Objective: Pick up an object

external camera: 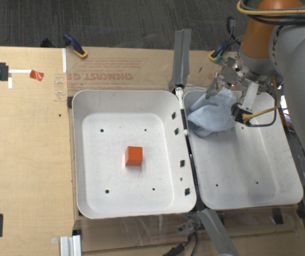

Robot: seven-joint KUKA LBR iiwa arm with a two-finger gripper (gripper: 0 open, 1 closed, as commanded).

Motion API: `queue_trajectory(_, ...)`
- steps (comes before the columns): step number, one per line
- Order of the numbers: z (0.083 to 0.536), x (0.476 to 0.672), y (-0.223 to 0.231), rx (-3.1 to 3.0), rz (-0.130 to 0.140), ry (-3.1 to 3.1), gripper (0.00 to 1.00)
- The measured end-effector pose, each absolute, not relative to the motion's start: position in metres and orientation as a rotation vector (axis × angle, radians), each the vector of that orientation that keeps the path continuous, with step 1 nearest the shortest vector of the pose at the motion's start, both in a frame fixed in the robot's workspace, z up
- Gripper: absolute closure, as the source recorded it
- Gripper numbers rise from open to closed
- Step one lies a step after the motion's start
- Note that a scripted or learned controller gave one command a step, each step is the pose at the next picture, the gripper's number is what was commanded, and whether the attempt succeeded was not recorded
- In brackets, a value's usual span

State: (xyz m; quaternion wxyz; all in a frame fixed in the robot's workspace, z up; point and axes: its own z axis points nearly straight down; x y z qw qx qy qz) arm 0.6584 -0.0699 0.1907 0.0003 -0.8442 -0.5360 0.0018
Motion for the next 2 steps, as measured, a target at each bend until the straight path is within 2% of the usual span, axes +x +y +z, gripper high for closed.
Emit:
queue_trajectory(1, 0.101, 0.641, -0.096, -2.536, -0.004, -1.864, 0.00)
queue_trajectory(2, 0.099, 0.627, -0.096, -2.274, -0.009, -2.187, 0.00)
